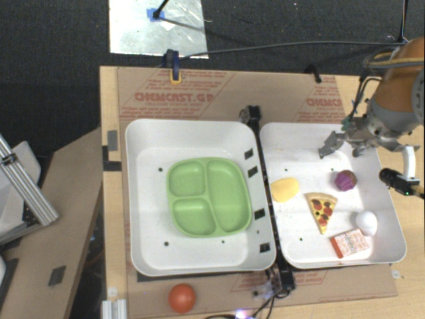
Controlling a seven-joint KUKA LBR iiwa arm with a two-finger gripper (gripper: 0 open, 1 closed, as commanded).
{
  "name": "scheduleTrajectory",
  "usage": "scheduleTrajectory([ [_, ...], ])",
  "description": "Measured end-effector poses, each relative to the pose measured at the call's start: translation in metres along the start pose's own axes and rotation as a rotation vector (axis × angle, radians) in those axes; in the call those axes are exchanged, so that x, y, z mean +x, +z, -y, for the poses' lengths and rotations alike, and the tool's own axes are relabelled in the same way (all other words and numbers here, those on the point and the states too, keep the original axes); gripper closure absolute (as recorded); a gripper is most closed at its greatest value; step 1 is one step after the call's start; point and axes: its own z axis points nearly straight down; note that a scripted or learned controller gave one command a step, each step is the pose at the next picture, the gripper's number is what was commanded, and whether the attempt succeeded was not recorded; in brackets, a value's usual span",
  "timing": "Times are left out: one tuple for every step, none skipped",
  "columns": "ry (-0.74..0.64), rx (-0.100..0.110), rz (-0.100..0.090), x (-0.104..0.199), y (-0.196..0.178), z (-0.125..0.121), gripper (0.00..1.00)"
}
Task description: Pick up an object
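Note:
The right bin (292, 145) holds several small items: a yellow lump (285, 189), a toy pizza slice (322, 210), a purple round piece (344, 179), a white egg (366, 222) and a red-and-white carton (350, 244). My gripper (344, 146) hovers over the far right part of this bin, just beyond the purple piece. Its two grey fingers are spread open with nothing between them. The orange-banded wrist (397, 92) reaches in from the right edge.
A green divided plate (209, 196) lies in the left bin (143, 178). An orange ball (182, 298) sits on the bench in front of the left bin. A blue-and-yellow clamp (172, 65) grips the board's far edge.

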Motion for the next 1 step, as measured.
scheduleTrajectory([
  [-0.001, -0.005, 0.001, -0.0001, -0.0131, -0.0014, 1.0],
])
